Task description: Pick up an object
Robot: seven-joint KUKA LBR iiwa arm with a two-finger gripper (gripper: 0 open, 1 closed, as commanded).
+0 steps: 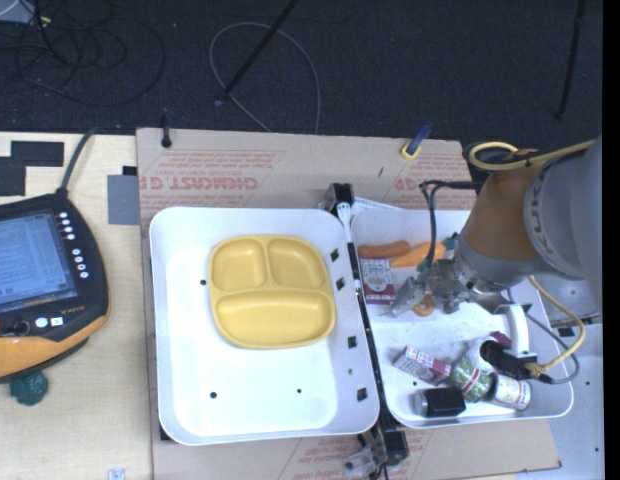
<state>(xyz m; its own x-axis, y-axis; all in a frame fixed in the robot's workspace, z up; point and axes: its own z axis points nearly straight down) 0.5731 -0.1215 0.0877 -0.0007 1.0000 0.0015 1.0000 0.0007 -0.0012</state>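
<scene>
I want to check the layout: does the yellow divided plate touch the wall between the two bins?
Apart. In the camera view, a strip of white bin floor shows between the yellow divided plate and the wall between the bins.

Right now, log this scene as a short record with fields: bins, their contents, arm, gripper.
left bin: holds a yellow divided plate
right bin: holds a hot dog, a small packet, a wrapped bar, a black block, a green-labelled bottle
arm: reaches in from the right, over the right bin
gripper: low in the right bin, beside the packet; finger state unclear
bench left side: a handheld control pad
</scene>
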